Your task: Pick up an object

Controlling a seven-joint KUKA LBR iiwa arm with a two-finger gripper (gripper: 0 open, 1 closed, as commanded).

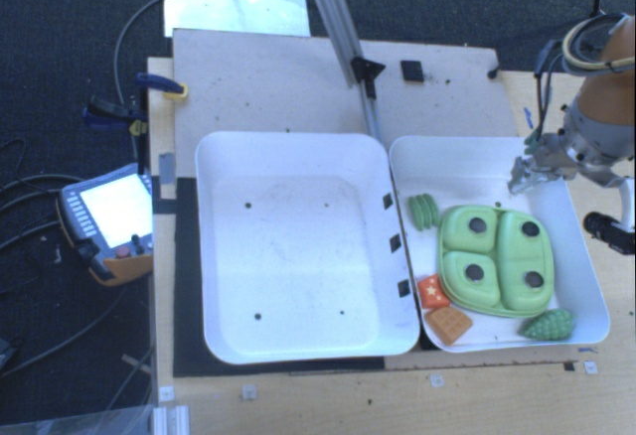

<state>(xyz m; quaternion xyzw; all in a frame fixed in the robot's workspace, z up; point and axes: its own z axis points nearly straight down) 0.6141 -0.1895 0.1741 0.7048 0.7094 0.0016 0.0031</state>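
Pale desk (298, 75) on dark carpet; the left bin (224, 224) lies bare at centre. Fingers (527, 175) hover right, their opening unreadable.

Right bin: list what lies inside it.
The right bin holds a green tray, a ridged green piece, a red block, an orange waffle and a bumpy green piece. Anything beneath the tray is hidden.

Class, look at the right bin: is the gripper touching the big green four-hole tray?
Apart. The camera view shows the gripper near the bin's upper right, with bare white bin floor between it and the green tray.
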